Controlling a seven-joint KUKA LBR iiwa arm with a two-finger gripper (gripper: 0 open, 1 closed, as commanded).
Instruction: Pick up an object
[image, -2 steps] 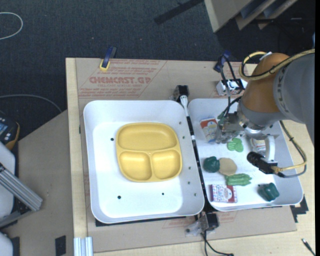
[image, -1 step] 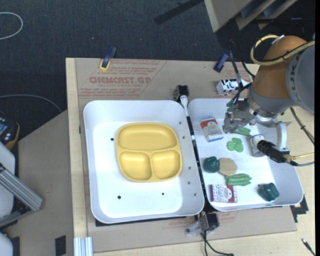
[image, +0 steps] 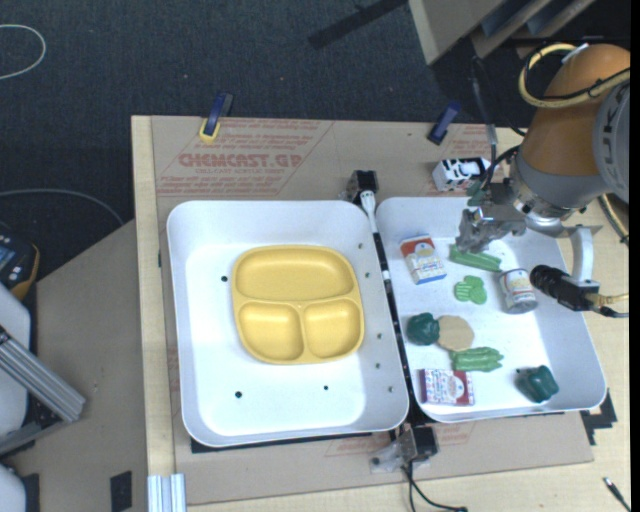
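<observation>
Green pod (image: 475, 259) in right bin (image: 570, 330), directly under tool (image: 482, 232); tool's opening cannot be told

A robotics lab, by the look of it. The bench (image: 250, 150) is a bare board stamped with a maker's name, held by clamps (image: 213, 118) at its far edge. Two white bins (image: 195, 300) are fixed side by side on it, with cables (image: 430, 495) trailing off the front. Dark carpet (image: 150, 50) lies around it, and an aluminium rail (image: 40, 375) stands at left.
</observation>
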